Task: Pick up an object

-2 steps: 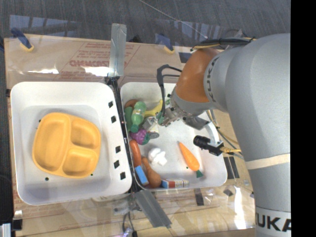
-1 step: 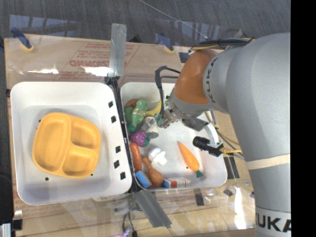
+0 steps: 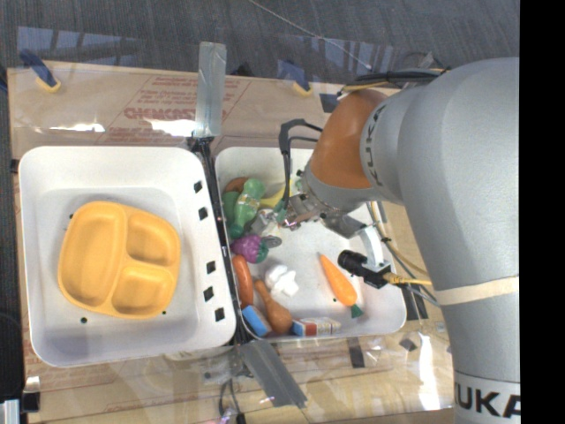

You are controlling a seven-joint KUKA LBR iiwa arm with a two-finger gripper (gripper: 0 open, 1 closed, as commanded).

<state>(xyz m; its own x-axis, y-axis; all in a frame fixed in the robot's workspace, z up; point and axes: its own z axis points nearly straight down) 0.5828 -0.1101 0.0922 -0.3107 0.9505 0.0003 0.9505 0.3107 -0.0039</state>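
toy pile (image 3: 256, 237) fills the right bin's (image 3: 388, 312) 9 o'clock side: glossy plastic greens, purple grapes (image 3: 252, 247). gripper (image 3: 281, 222) hangs over it, can't tell how its fingers sit. tapered orange carrot (image 3: 338, 281) lies at 4 o'clock. a moulded yellow tray (image 3: 117, 259) sits in the left bin (image 3: 40, 179).

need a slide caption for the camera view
Grey KUKA arm reaches into the right white bin of toy food; a yellow divided plastic tray lies in the left bin.
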